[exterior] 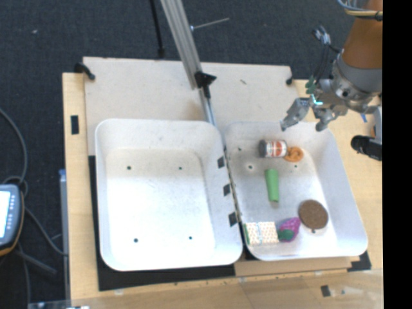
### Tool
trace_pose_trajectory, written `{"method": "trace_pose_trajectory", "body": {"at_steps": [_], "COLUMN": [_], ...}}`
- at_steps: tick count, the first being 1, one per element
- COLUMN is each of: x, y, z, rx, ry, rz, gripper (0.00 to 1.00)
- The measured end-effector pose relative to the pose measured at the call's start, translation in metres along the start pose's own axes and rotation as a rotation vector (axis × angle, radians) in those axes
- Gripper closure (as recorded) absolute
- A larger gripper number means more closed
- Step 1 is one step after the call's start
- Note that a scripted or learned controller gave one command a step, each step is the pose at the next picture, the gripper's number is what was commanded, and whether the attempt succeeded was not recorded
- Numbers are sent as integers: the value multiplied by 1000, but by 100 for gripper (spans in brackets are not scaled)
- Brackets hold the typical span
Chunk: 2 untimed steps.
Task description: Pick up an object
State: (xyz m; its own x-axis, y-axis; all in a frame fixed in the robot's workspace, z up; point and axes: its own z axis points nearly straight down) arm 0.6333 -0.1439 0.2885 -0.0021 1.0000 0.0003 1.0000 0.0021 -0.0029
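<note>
- Claw (308, 116): fingers spread, nothing between them; hangs over the far rim of the right bin (341, 172), arm reaching in from the right.
- Targets, all in the right bin: small can (273, 149) on its side w/ an orange bit (295, 154) touching it; green stick (273, 185) mid-bin; brown disc (313, 214), purple lump (289, 229) and patterned block (261, 233) along the near wall.
- Left bin (161, 192): not needed.
- Best pick, by judgement: green stick, apart from its neighbours. Centre over it, turn fingers across its narrow width, descend straight, close, then lift.
- Risk: can may roll; near-wall items leave little finger room.
</note>
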Motion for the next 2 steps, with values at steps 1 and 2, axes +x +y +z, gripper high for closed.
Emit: {"method": "trace_pose_trajectory", "body": {"at_steps": [1, 2], "x": [0, 6], "y": [1, 7], "z": [-3, 53], "rx": [-5, 0], "ry": [-2, -2], "rz": [-1, -3], "gripper": [0, 0]}}
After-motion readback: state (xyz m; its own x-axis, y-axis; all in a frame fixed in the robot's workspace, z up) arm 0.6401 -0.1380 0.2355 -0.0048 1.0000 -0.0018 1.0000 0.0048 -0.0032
